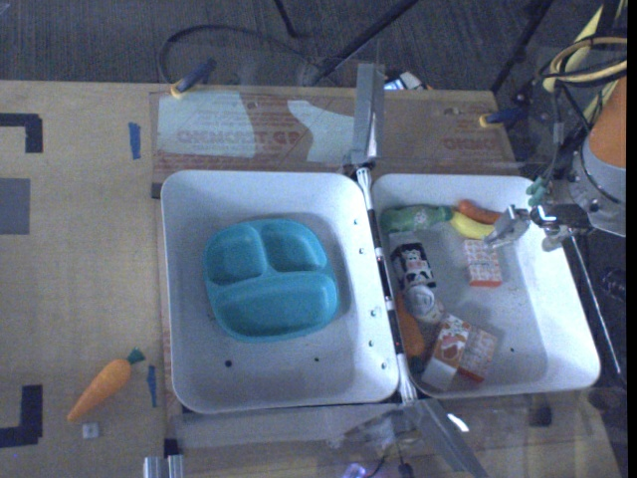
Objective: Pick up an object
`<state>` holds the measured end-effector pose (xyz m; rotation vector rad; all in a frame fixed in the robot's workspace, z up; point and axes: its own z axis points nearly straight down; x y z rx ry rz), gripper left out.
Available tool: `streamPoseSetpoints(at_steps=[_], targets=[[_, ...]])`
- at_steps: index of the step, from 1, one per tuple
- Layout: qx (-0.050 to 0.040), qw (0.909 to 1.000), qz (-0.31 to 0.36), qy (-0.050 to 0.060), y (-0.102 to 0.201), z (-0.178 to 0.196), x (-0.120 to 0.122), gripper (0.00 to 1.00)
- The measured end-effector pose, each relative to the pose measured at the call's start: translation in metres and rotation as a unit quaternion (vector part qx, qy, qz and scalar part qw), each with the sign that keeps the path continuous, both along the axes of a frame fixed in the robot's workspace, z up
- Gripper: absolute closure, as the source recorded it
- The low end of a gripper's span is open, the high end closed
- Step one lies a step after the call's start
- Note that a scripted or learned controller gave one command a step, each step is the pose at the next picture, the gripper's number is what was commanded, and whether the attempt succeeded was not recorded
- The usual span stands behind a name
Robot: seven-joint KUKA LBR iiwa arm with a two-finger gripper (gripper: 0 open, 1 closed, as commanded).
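The jaws are seen at the right bin's upper right edge; whether they are parted cannot be told, and nothing is seen between them. The small red-and-white packet lies just below and left of them, its long axis running roughly toward the bin's near wall.

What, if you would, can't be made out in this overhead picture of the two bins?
- tool: too small and blurred in the camera view to tell open from shut.
- arm: cut off by the right edge.
- small carton: print blurred, unreadable.
- items along the right bin divider: overlapping, blurred.
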<state>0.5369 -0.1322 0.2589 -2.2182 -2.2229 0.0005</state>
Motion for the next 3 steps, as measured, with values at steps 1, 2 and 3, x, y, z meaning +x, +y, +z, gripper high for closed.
streamPoseSetpoints(at_steps=[1, 2, 3], targets=[[0.0, 1.0, 0.007, 0.0, 0.011, -0.106, 0.041, 0.0], [-0.0009, 0.999, 0.046, -0.002, -0.03, -0.134, 0.076, 0.0], [0.0029, 0.999, 0.045, -0.005, -0.076, -0.17, 0.099, 0.0]])
